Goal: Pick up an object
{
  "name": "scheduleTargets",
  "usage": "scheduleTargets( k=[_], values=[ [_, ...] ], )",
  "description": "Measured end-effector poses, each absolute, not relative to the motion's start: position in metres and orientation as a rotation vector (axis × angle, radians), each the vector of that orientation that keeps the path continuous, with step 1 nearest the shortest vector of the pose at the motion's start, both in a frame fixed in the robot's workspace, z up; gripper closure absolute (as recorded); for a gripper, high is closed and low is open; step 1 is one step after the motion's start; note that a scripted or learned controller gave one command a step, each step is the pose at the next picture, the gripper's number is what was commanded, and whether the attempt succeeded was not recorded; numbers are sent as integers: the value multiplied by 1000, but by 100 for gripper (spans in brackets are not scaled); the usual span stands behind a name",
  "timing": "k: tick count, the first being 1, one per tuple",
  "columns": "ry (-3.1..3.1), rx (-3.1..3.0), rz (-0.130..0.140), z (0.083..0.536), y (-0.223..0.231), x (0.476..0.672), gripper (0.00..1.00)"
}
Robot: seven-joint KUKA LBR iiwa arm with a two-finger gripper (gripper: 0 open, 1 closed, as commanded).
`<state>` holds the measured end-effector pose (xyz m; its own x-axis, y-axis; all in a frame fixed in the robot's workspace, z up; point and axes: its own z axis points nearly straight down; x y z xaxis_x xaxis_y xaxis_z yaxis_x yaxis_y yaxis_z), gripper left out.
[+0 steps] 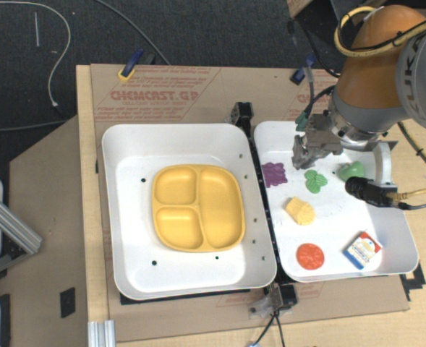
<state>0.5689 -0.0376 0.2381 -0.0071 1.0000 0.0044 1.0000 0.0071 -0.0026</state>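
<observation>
Fingers of the gripper [304, 162] cannot be told spread or pressed; they are poised just beside the green toy [315, 181], toward the right bin's [408, 246] far-left edge.

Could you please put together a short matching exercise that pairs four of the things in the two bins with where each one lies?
Things:
1. yellow divided plate
2. red round piece
3. purple piece
4. small white carton

Places:
A. right bin, near the front right corner
B. middle of the left bin
C. right bin, by its left wall, in the half nearer the back
D. right bin, near the front edge, left of the carton

Pairs: 1-B, 2-D, 3-C, 4-A
</observation>
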Motion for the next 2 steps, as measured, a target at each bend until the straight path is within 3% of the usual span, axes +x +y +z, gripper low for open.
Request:
scheduleTargets(
  k=[2],
  values=[
    [-2225, -2210, 0, 237, 63, 540, 100]
  ],
)
